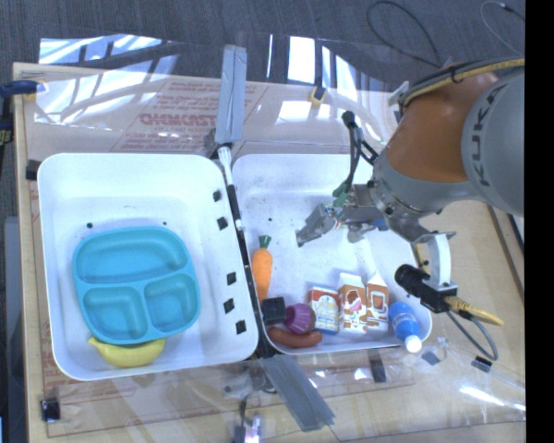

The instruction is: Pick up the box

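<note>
The box (350,307), white with orange-brown carton prints, lies near the front edge of the right bin (286,178). My gripper (331,234) hangs over the middle of that bin, above and slightly left of the box and apart from it. Its fingers (306,233) are spread open, and nothing is between them. The grey arm with the orange band (434,146) reaches in from the right.
In the right bin, a carrot (261,268), a black block (273,309), a purple piece (299,317) and a sausage (295,338) lie left of the box, and a blue bottle (405,325) lies right of it. The left bin (60,187) holds a blue divided tray (135,281) and a banana (129,351).
</note>
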